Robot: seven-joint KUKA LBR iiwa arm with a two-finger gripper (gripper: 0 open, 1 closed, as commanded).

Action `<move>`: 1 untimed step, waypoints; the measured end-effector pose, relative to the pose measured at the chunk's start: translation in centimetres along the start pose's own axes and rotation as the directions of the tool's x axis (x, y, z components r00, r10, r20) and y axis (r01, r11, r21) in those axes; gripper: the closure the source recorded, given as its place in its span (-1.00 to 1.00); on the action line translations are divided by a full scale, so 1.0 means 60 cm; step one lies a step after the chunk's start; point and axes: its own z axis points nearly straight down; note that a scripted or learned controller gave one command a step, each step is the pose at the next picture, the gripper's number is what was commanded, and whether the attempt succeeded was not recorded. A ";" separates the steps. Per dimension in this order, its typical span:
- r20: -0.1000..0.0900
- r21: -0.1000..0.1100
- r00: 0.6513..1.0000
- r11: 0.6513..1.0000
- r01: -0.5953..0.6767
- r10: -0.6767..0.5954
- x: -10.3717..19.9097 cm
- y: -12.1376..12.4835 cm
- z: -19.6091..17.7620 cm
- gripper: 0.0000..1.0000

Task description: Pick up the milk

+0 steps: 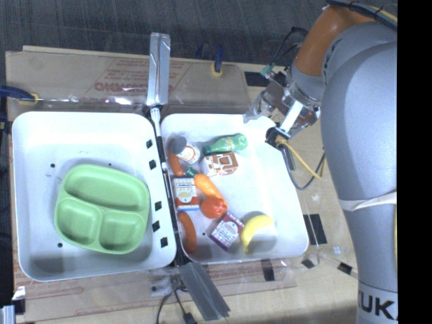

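**Mia:** Where is the milk (221,164)?

**Tom:** We think it is the little white and brown box in the right bin (283,198). It lies just under the green bottle (226,142). The can (190,154) is beside it, and the carrot (208,185) is just below.

**Mia:** And the gripper (262,108)?

**Tom:** It hangs over the bin's far rim, well apart from the milk. We cannot tell how wide open it is. We see nothing in it.

**Mia:** How do we grab it well?

**Tom:** We should come straight down over the box. We should turn so we slip into the gaps and don't bump the bottle.

**Mia:** Is there room?

**Tom:** The bin floor is smooth and white, and it is bare on the arm's side of the milk. We would go in from there. The left bin (34,150) holds a green plate (101,208).
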 end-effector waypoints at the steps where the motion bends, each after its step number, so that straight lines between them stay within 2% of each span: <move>1: 0.000 0.001 0.915 0.915 0.404 -0.404 -0.010 -0.018 -0.016 -1.00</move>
